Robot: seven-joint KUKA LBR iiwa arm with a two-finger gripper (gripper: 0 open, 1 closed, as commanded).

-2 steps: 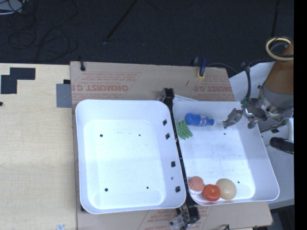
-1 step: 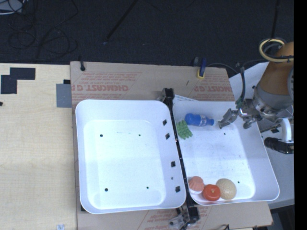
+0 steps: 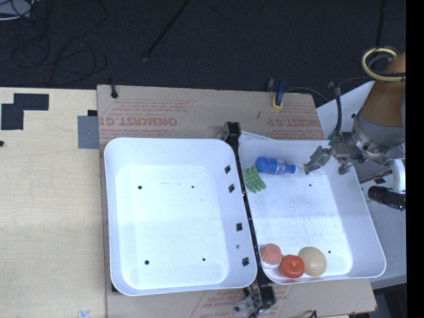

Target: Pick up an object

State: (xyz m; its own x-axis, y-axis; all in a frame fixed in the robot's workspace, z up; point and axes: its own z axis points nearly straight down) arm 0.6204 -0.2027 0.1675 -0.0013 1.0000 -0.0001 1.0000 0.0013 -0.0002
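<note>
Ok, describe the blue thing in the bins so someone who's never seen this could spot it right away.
Start at the right bin, the one nearer the arm. Along its far side lies the blue bottle, on its side, next to a green leafy piece by the divider. It is the sole blue item; the others, pink, red and beige, cluster at the near edge.

Single fixed camera above bench, looking down at slant, both bins (image 3: pixel 112 177) in frame.

Smooth white plastic bins (image 3: pixel 172 154) are sitting on matt brown cardboard (image 3: pixel 192 114); left of the metal gripper (image 3: pixel 328 156), a glossy blue bottle (image 3: pixel 273 166) is lying.
</note>
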